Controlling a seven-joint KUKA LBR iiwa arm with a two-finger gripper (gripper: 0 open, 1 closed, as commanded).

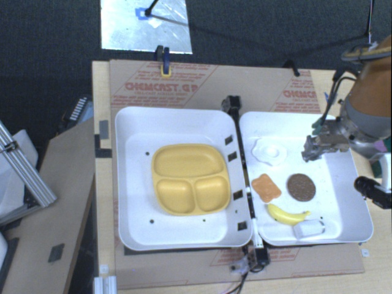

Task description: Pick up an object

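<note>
Above the right bin (361,222), end effector (312,149) near brown disc (301,187).

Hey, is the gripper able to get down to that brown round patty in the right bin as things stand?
Probably yes. The gripper hangs above the right bin, and the brown patty lies flat with bare floor around it, apart from the banana and orange piece.

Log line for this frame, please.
arm: over right bin | tool: above bin floor, nothing held | nearest: brown disc | yellow tray: left bin
</note>
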